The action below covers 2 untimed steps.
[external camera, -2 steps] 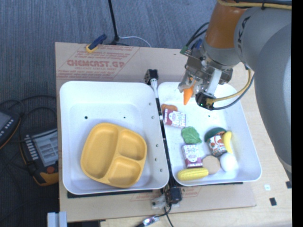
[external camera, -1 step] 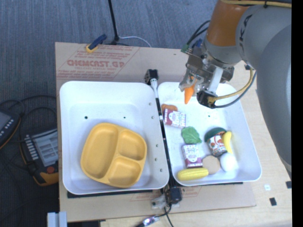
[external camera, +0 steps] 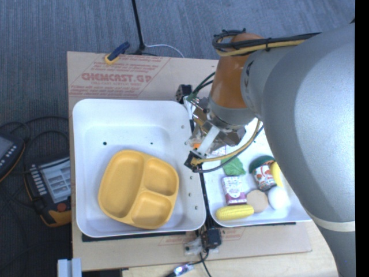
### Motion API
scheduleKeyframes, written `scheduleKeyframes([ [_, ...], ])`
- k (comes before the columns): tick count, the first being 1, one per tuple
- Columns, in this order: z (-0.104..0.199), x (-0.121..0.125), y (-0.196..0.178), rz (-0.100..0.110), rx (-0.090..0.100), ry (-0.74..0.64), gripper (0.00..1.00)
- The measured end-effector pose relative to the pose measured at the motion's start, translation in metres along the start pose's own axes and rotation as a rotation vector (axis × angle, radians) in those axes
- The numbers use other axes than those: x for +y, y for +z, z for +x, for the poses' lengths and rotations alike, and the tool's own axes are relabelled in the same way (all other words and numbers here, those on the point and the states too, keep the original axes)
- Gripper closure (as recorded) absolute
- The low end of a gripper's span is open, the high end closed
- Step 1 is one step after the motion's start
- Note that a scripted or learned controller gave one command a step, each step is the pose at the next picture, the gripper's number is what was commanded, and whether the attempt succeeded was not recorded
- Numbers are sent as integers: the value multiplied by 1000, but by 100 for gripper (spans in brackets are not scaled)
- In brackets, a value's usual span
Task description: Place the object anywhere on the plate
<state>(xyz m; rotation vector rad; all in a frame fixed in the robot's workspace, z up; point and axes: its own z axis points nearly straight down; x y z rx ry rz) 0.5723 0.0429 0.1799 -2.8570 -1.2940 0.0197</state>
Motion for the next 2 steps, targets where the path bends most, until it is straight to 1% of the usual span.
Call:
scheduleKeyframes([
  [1,22,-59,-35,-4,6,314,100],
  [2,21,-58,-35,-4,4,316,0],
])
